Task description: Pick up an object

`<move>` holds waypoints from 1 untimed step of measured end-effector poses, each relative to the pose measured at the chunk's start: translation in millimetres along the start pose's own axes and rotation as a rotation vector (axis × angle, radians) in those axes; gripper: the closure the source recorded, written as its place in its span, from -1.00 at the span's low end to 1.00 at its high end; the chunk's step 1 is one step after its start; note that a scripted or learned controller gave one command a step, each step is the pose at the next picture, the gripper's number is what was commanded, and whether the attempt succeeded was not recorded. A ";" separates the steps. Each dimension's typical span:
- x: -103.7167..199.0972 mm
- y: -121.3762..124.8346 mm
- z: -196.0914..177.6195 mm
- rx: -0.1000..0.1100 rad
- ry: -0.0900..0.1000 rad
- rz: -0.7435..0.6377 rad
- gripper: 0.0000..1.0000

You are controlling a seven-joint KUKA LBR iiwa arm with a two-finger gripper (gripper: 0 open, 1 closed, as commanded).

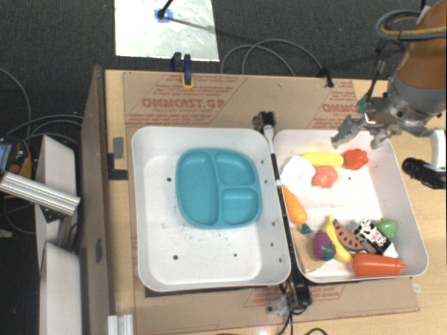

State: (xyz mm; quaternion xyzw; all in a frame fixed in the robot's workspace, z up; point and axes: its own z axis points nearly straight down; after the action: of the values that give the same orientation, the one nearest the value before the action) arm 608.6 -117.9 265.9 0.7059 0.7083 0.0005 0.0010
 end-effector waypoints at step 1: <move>-17.4 25.5 145.8 0.004 0.000 0.002 -1.00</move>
State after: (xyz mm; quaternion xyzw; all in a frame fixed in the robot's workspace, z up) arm 634.5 -135.3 120.2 0.7067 0.7075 -0.0009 -0.0007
